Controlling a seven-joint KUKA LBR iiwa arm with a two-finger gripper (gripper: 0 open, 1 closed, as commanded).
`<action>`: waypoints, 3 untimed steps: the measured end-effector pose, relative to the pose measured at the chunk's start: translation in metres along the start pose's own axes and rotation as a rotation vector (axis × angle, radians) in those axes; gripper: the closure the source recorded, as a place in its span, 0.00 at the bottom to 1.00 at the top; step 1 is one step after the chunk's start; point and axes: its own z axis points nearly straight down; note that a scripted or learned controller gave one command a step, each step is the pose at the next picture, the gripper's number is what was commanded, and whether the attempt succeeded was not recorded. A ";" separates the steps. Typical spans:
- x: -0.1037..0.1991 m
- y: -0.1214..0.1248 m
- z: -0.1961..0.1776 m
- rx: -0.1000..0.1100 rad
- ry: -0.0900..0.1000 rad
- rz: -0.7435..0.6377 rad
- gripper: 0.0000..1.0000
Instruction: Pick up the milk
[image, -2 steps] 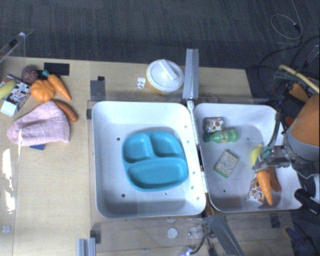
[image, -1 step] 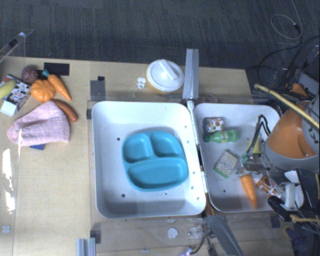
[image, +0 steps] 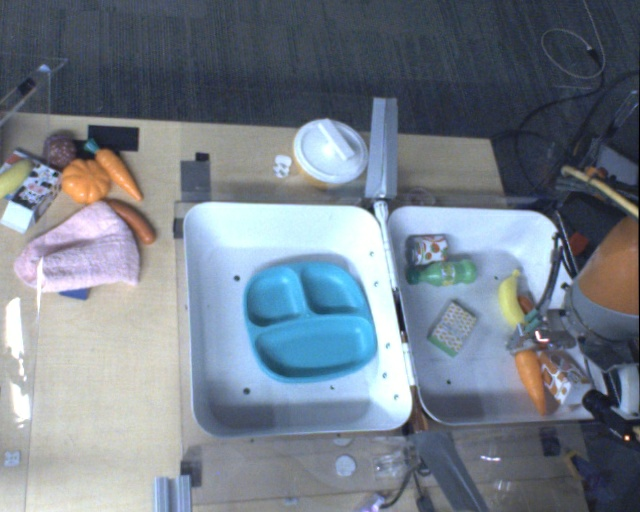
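Small printed milk carton (image: 427, 248) stands at the right white bin's (image: 470, 405) far-left corner, touching the green bottle (image: 446, 272). I judge it light, crushable cardboard; grip the flat sides gently. Pincer (image: 535, 338) near carrot; aperture unreadable.

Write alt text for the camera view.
The robot arm reaches in from the right over the right bin, its pincer low beside a banana and carrot. The left bin holds a blue divided plate.
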 end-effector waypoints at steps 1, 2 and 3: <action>0.001 0.003 -0.010 -0.003 0.001 -0.004 1.00; 0.028 0.049 -0.083 0.019 0.006 -0.218 1.00; 0.078 0.035 -0.099 0.023 0.004 0.083 1.00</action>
